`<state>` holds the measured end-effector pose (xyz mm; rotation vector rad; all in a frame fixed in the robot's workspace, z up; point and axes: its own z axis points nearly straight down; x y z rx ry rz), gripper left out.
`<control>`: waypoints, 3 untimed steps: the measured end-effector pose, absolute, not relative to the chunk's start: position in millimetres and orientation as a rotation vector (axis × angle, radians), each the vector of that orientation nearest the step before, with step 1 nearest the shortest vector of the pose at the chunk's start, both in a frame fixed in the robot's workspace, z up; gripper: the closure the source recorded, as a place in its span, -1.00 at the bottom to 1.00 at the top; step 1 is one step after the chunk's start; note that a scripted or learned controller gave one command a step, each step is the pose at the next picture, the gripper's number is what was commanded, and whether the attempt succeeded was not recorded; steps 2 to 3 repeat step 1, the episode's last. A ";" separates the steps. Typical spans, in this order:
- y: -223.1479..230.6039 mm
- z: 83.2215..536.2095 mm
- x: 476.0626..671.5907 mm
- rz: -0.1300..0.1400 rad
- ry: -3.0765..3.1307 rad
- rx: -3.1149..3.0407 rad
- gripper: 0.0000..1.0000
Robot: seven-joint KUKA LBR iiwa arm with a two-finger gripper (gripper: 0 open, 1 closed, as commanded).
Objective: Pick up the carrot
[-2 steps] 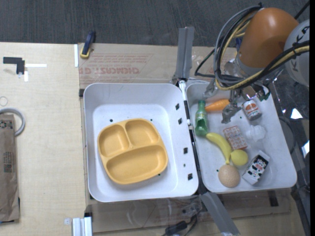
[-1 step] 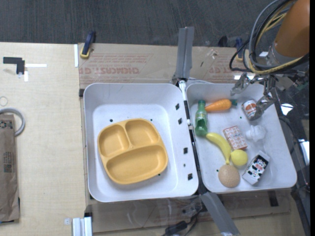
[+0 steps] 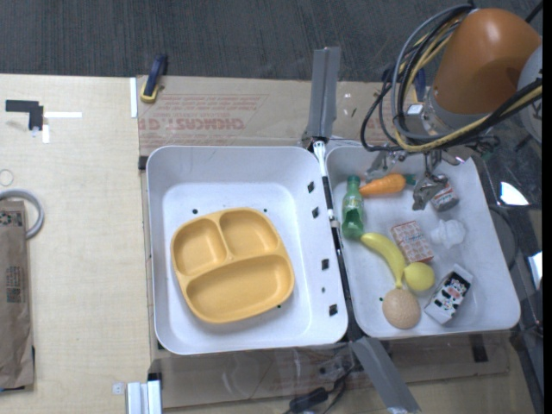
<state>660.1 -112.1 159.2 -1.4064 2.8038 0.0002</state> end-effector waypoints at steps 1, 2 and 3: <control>-150.7 294.4 660.2 -0.002 2.688 -1.614 -1.00; -150.7 294.4 660.2 -0.002 2.688 -1.614 -1.00; -150.7 294.4 660.2 -0.002 2.688 -1.614 -1.00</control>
